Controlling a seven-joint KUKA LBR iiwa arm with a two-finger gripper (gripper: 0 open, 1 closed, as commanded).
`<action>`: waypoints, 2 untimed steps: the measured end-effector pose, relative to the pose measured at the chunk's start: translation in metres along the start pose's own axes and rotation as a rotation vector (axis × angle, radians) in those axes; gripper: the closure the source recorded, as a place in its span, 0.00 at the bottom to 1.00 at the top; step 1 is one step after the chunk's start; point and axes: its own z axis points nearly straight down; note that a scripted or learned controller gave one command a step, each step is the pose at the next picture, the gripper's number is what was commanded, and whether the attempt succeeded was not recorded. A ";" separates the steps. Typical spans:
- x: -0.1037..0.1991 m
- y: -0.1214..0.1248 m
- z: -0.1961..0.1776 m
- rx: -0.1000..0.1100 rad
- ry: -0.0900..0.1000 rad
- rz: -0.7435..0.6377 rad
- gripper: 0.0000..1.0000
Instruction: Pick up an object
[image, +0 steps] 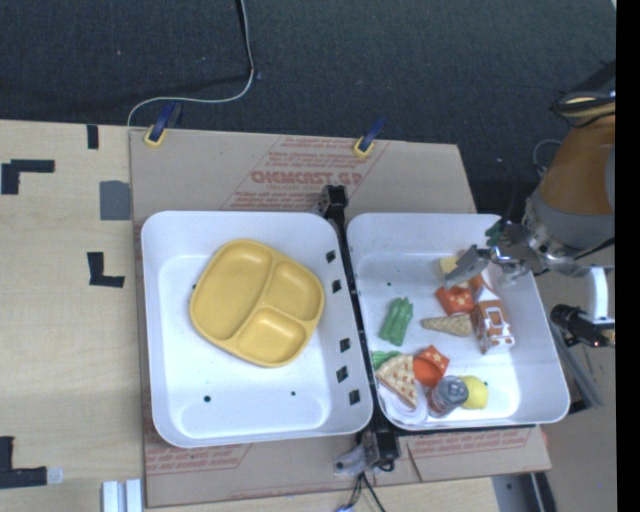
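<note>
My gripper (487, 262) hangs over the upper right part of the right bin (530, 400), coming in from the right below the orange band of the arm. Just to its left lies a small yellow piece (448, 265). A red toy (457, 298) and an orange-and-white carton (493, 326) sit right below it. Further down the bin are a tan wedge (446, 323), a green vegetable (397, 320), a pizza slice (397, 378), a red-orange piece (430, 364), a grey can (448, 392) and a yellow lemon (478, 393). I see nothing held.
The left bin (170, 400) holds a yellow divided plate (257, 300). A black divider (345, 310) runs between the two bins. Both bins rest on a cardboard sheet (290, 170) clipped at the back.
</note>
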 end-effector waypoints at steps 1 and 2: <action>-0.045 0.041 0.114 -0.005 -0.004 0.001 0.00; 0.003 0.100 0.109 -0.006 -0.002 -0.006 0.00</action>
